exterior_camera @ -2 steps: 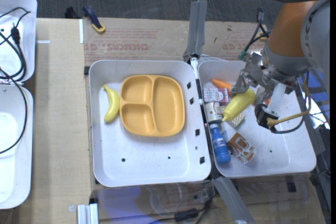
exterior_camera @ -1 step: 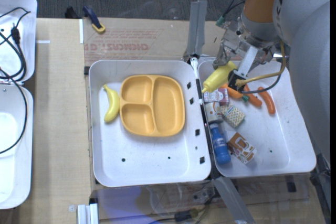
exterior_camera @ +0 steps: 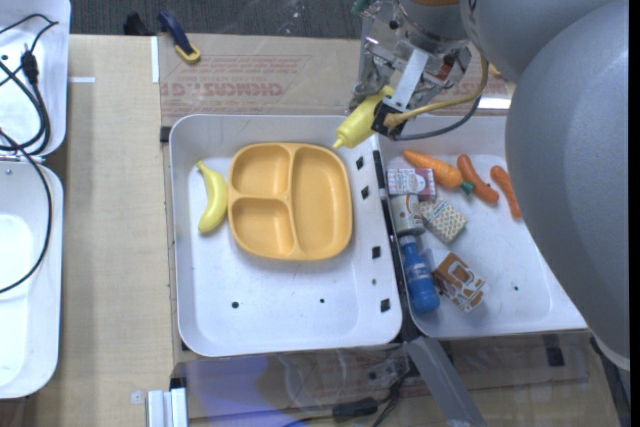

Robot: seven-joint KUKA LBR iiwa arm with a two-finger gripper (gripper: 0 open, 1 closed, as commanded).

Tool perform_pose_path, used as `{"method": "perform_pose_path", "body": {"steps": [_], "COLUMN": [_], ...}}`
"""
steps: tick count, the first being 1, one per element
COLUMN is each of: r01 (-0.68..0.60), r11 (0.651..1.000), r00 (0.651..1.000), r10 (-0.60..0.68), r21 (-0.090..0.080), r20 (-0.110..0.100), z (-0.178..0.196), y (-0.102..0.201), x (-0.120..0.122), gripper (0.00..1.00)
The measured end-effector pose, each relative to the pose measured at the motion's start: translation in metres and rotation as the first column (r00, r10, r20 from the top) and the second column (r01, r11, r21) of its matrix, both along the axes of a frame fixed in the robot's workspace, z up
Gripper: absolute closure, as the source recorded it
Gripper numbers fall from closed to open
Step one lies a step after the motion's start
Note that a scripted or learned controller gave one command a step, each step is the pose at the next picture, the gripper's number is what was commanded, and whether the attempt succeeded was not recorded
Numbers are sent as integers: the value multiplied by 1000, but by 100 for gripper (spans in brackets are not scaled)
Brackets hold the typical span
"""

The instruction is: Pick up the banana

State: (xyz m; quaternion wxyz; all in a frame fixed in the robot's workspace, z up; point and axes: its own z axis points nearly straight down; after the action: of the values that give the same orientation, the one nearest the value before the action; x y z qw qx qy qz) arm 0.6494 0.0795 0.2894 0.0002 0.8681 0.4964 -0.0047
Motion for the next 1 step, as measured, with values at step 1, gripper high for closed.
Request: {"method": "perform_pose_path", "body": {"steps": [1], "r01": [-2], "r11": [1000], "r00": [1000], "r10": [2], "r21": [0], "r20": [-2], "z": [-62], "y": [46], "x": [-17], "gripper": [100]}}
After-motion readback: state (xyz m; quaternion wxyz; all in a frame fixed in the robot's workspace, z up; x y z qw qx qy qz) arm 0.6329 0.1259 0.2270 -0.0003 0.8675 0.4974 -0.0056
